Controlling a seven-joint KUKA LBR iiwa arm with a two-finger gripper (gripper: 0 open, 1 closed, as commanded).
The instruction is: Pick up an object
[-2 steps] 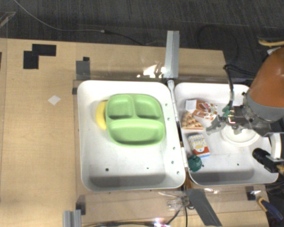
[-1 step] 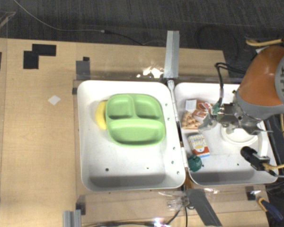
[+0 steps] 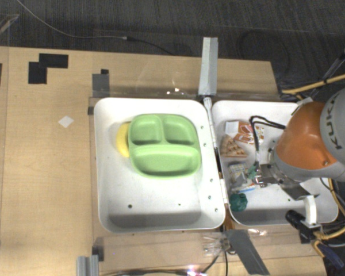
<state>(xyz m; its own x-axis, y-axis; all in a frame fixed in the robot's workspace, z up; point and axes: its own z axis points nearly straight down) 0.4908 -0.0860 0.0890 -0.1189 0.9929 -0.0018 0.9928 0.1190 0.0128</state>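
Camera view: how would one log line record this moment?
arm: over right bin | left bin: green tray, yellow item | grasp: unconfirmed

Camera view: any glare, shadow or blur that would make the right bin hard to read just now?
Camera view: lighting is even and soft; small glints sit on the bench behind the left bin, not on the contents. The arm overhangs the right bin and shades its middle. The clutter under it, a snack packet and a teal object, looks soft and low in detail. The green tray reads clearly.
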